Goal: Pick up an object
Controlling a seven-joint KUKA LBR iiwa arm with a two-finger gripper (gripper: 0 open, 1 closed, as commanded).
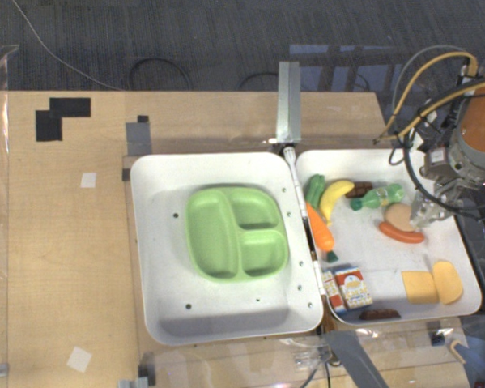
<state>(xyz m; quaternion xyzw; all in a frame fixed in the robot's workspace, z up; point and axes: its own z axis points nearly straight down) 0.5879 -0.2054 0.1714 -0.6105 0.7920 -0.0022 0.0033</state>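
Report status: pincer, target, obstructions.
Pincer low over right bin, nothing seen held. Sausage and tan round piece right beside it. Banana and carrot lie further off.

Wooden bench (68, 263) with two white bins, left (164, 315) and right (467, 295), side by side.

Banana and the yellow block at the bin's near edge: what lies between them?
In the camera view, between the banana and the yellow block lies mostly bare white bin floor; the red sausage sits just off that line.
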